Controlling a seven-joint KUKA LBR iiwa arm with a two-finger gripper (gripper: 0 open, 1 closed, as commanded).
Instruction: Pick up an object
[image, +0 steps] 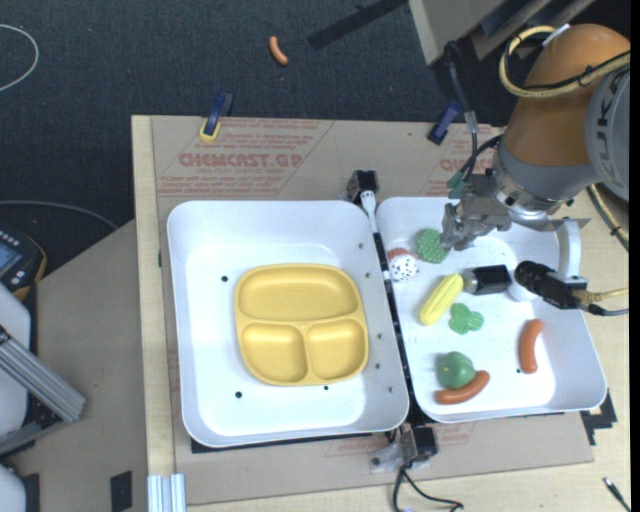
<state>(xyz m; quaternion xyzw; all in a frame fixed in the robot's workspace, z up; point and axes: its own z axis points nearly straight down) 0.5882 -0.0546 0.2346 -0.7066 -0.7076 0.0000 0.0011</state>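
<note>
White bins (190, 300), gripper (458, 233) above toys

Bright, even light; perhaps slightly soft.

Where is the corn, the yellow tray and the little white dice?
corn (441, 298), camera view, middle of the yellow cob in the right bin.
yellow tray (300, 322), camera view, the ridge where its three compartments meet, in the left bin.
white dice (403, 268), camera view, its spotted top face.
</note>
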